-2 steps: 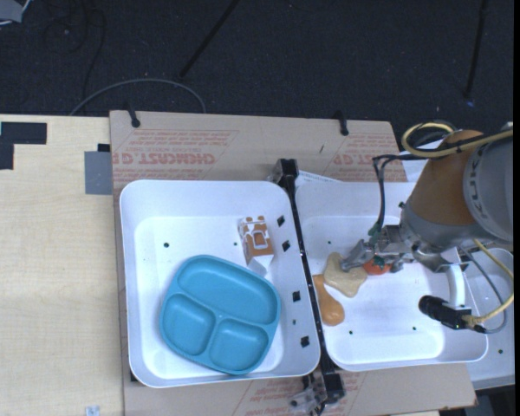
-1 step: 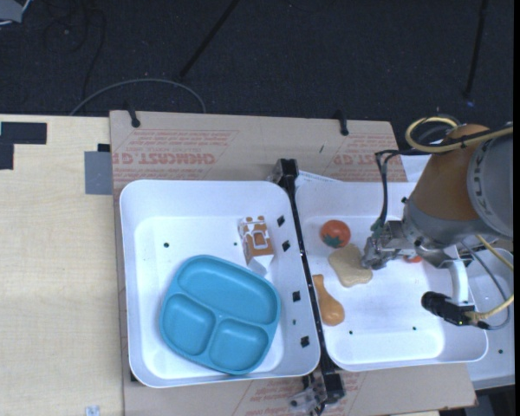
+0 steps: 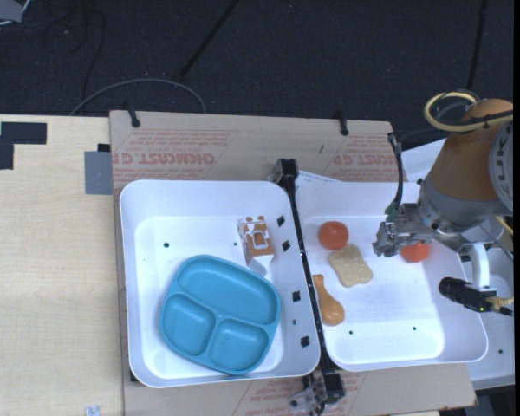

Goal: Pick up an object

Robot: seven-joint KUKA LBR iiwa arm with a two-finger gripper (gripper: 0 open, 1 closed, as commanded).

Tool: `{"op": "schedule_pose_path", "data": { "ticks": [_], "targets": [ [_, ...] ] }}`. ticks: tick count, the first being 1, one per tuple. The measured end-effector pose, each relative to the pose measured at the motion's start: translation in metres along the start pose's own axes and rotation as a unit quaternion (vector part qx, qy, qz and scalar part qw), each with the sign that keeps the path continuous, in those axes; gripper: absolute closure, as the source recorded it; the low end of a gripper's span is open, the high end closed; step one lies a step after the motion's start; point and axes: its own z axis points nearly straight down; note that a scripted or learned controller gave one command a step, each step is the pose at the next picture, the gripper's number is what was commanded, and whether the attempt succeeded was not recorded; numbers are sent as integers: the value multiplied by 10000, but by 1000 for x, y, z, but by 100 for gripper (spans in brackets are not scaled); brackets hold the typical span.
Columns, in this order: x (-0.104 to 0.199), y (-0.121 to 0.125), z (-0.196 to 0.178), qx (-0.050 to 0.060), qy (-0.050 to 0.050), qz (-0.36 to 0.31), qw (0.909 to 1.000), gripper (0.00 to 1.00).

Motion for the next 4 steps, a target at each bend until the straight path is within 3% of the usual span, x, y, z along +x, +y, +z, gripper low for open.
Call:
{"op": "schedule_pose_path", "data": {
  "ticks": [1, 4],
  "targets": [
    [-1, 1, -51, -5, -3, -3, 10000, 100],
    [154, 0, -38, 33, 10, -11, 10000, 100]
  ]
}}
